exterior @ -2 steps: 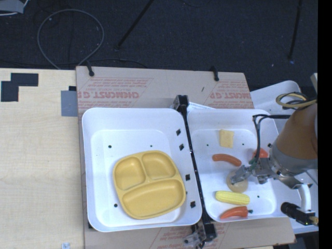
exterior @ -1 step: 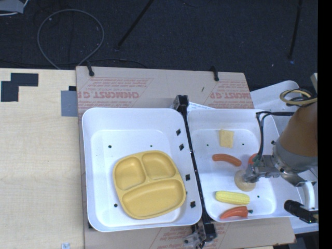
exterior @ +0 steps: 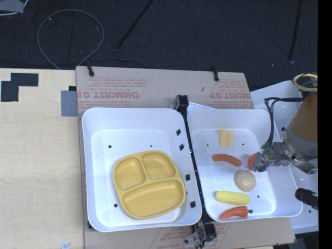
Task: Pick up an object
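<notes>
The right bin (exterior: 262, 119) holds several toy foods. A yellow cheese block (exterior: 226, 138) lies at the back and a red-orange sausage (exterior: 226, 159) lies mid-bin. Toward the front are a tan round piece (exterior: 245, 180), a yellow corn cob (exterior: 232, 197) and a red chili (exterior: 234, 212). My gripper (exterior: 261, 163) hangs low at this bin's right wall, just right of the sausage and above the tan piece. A small red object (exterior: 252, 161) sits right against the gripper's left side, partly hidden by it; whether it is held is unclear.
The left bin (exterior: 98, 139) holds a yellow divided plate (exterior: 149, 184). A black divider (exterior: 189, 160) runs between the bins. The grey arm with its orange band (exterior: 306, 121) stands over the right bin's right rim. A wooden bench top (exterior: 36, 160) lies to the left.
</notes>
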### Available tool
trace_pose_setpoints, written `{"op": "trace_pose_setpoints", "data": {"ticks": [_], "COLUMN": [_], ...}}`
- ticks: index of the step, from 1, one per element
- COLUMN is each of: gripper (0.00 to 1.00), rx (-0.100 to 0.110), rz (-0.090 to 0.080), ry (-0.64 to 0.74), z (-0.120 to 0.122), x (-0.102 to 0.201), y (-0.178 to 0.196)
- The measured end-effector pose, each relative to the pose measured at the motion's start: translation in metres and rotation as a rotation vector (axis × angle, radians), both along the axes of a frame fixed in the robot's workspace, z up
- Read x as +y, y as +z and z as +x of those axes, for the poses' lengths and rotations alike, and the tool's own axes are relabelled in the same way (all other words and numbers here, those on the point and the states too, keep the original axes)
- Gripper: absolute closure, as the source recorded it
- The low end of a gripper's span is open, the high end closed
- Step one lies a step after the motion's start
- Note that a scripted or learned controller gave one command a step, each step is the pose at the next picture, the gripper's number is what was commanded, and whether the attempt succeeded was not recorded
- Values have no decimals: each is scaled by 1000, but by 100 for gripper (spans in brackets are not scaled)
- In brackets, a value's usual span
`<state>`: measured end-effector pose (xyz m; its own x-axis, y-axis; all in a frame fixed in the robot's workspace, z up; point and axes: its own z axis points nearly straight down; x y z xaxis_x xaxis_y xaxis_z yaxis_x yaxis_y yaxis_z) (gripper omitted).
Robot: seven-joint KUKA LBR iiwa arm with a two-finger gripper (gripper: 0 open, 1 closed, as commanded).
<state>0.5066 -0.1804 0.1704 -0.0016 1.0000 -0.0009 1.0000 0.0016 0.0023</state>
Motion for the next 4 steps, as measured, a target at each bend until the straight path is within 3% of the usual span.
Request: {"op": "trace_pose_setpoints", "data": {"ticks": [2,3,4], "gripper": [100,100,100], "rx": [-1,5,7], "rz": [0,3,4], "ry": [0,4,3], "z": [3,11,-1], "x": [-2,54,107], "y": [116,113,104]}}
